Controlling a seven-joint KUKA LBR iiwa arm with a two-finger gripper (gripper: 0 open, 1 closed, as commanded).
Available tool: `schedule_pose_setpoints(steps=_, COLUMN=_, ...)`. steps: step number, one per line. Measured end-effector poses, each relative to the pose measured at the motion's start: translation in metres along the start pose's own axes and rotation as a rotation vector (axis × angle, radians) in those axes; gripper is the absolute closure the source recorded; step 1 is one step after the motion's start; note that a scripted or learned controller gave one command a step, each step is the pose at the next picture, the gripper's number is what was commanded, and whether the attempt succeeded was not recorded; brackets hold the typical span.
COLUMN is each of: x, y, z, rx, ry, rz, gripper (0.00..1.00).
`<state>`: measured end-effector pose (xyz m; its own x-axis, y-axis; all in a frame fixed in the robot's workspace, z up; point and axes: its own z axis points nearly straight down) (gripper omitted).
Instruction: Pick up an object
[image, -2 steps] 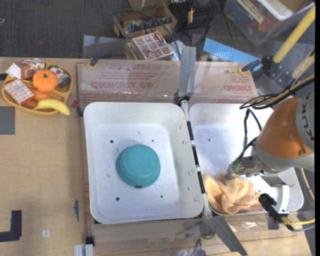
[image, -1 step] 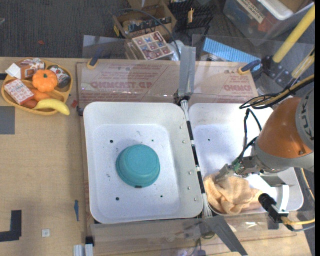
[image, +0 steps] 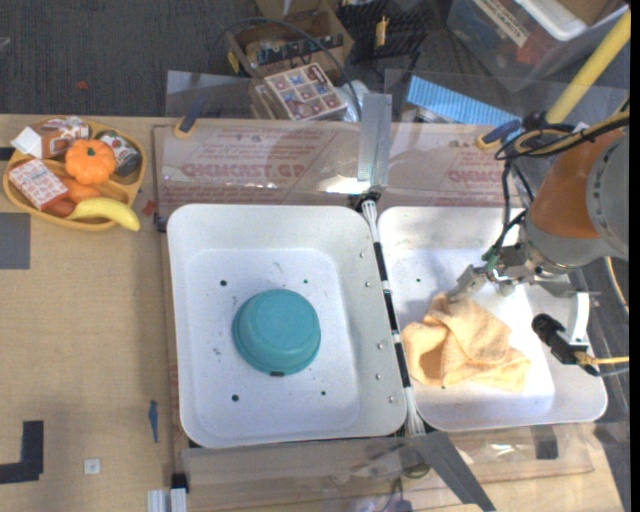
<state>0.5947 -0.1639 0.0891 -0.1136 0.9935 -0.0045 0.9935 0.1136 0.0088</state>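
Arm (image: 585, 190) reached in from the right, wrist hung over the far half of the right bin (image: 575, 405). Claw (image: 478, 277) angled down and leftward, its tip placed just beside the far edge of the yellow cloth (image: 468, 348). Whether the claw's halves are apart or together cannot be told at this slant. Nothing is seen clamped in it.

Cloth judged the likely target, being the nearest thing to the tip. It lies crumpled in the left, near part of the right bin, close against the wall shared with the left bin (image: 195, 400). Colour pale yellow to orange, surface nubbly like towelling, heaped in soft folds with a raised ridge toward the far side. That ridge is probably why the claw is set where it is: a fold offers something to pinch, where a flat edge would not.

Teal bowl (image: 278, 331) noted upside down in the middle of the left bin, well apart from the claw.

Tray of toy food (image: 70, 175) noted on the bench at far left, outside both bins.
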Motion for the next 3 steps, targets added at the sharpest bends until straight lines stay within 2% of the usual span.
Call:
schedule_pose_setpoints(steps=1, x=0.002, y=-0.055, z=0.000, rx=0.001, ry=0.002, rz=-0.039, gripper=0.00)
schedule_pose_setpoints(steps=2, x=0.073, y=-0.053, z=-0.001, rx=-0.003, ry=0.003, rz=-0.140, gripper=0.00)
schedule_pose_setpoints(steps=3, x=0.047, y=-0.111, z=-0.007, rx=0.007, ry=0.005, rz=-0.156, gripper=0.00)
